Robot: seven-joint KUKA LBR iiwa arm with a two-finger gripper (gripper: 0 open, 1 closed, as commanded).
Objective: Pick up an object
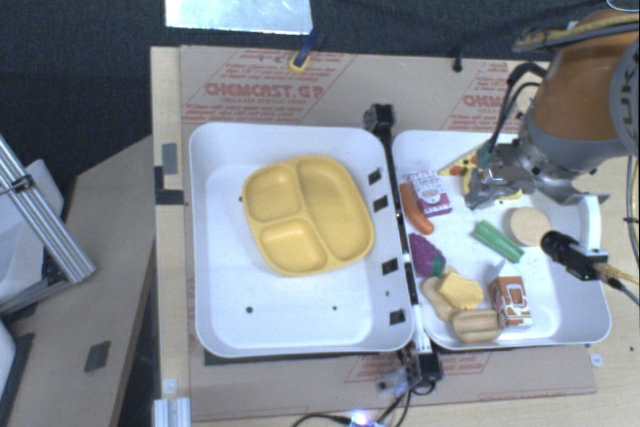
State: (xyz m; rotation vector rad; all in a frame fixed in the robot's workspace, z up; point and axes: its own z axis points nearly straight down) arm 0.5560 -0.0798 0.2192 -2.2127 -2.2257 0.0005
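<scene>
The right bin (590,315) holds several toy foods: an orange carrot (414,206), a white and pink packet (430,192), a purple piece (427,257), a green stick (493,241), a beige disc (527,224), a yellow wedge (461,290), a bread roll (475,324) and an orange carton (510,301). My gripper (484,187) hangs low over the bin's back half, just right of the packet and above the green stick. A small yellow and red item (464,164) lies partly hidden behind it. I see nothing held in the gripper.
The left bin (215,305) carries a yellow divided plate (305,213). A black divider with clips (392,215) runs between the bins. A black cylinder (566,254) on the arm juts over the right bin's right side. A cable loops beside the wrist.
</scene>
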